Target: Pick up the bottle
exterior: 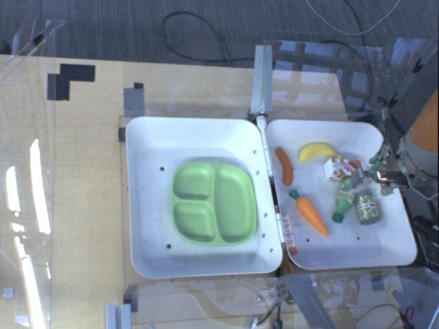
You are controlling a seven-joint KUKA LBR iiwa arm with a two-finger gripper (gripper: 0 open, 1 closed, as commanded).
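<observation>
The bottle (341,205) is small and green with a darker green cap. It lies tilted on the floor of the right bin (357,252), just right of the carrot (312,214). My gripper (383,175) hangs at the right bin's right side, above and to the right of the bottle, close over a small green jar (368,210). The bottle lies apart from the gripper, and nothing shows in the gripper's hold. The grey arm with its orange band (422,136) comes in from the right edge.
The right bin also holds a yellow banana (315,151), a red sausage (284,166) and a white-and-red packet (340,168) near the gripper. A green divided plate (212,201) sits in the left bin (147,184). Cables lie behind the bins.
</observation>
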